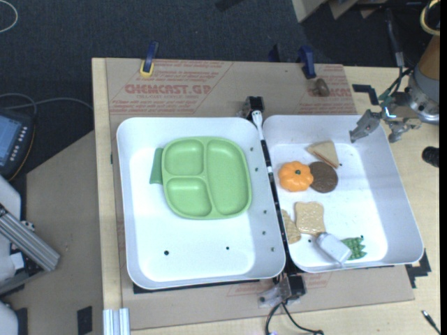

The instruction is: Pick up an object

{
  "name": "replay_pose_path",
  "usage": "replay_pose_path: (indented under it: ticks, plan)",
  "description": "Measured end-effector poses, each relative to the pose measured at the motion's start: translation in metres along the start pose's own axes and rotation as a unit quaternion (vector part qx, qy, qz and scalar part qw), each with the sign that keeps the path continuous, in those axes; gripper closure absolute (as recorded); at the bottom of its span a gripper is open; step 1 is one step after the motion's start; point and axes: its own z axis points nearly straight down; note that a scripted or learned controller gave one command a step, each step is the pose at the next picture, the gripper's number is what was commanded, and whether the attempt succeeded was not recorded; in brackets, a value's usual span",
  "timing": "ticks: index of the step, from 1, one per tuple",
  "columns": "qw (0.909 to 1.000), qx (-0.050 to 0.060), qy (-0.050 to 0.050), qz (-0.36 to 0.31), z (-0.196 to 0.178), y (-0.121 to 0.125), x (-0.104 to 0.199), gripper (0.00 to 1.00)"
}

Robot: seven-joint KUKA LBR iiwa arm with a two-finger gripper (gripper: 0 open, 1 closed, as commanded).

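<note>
The right bin (391, 187) holds an orange toy pumpkin (296, 176), a brown round cookie (323, 177), a tan triangular slice (324, 153), a square cracker (309, 217), a smaller cracker piece (289, 227), a grey-white block (331, 248) and a green leafy piece (355, 246). My gripper (380, 127) hangs over the bin's far right corner, well right of the slice. Its two fingers are spread apart with nothing between them.
The left bin (140, 243) holds a green divided plate (207, 177). A black divider strip (267, 180) runs between the bins. Clamps sit on the far edge of the board (209, 82). Cables and a dark device lie off the left side.
</note>
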Motion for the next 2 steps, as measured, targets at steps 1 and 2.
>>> replay_pose_path:
  ticks: [1,2]
  plan:
    - [1.0,-0.007,-0.002,-0.002,-0.009,0.003,0.0,0.0]
    - [1.0,-0.005,-0.001,-0.002,0.035,-0.001,-0.001,0.0]
